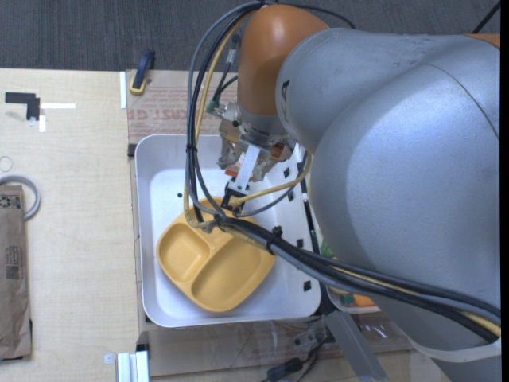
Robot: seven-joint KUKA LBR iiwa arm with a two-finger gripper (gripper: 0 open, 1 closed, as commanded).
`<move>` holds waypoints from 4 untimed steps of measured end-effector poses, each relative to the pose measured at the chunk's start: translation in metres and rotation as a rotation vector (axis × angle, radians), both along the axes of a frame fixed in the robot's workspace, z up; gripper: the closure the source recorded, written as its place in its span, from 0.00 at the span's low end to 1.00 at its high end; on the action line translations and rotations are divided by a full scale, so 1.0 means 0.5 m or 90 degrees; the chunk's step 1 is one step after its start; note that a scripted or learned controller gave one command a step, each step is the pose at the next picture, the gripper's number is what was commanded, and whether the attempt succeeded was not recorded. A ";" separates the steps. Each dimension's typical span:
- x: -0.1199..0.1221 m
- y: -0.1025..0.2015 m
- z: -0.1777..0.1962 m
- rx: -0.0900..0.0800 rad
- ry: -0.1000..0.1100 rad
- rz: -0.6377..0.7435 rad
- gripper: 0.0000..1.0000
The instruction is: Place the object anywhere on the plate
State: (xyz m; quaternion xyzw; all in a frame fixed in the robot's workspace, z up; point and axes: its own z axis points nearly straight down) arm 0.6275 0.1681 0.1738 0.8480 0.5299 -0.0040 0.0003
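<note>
A yellow divided plate with two compartments lies tilted in the front part of the left white bin. My gripper hangs over the bin just behind the plate, under the orange band of the arm. Cables cross in front of it and hide its tips. A small red-orange patch shows by the gripper body, and I cannot tell what it is. The grey arm covers the right bin almost entirely.
A bit of orange and green peeks out under the arm at the right. A brown paper bag lies on the bench at far left. A yellow-handled tool rests behind the bin.
</note>
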 end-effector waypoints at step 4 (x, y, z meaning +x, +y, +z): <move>0.050 0.120 -0.101 0.000 0.001 -0.031 0.00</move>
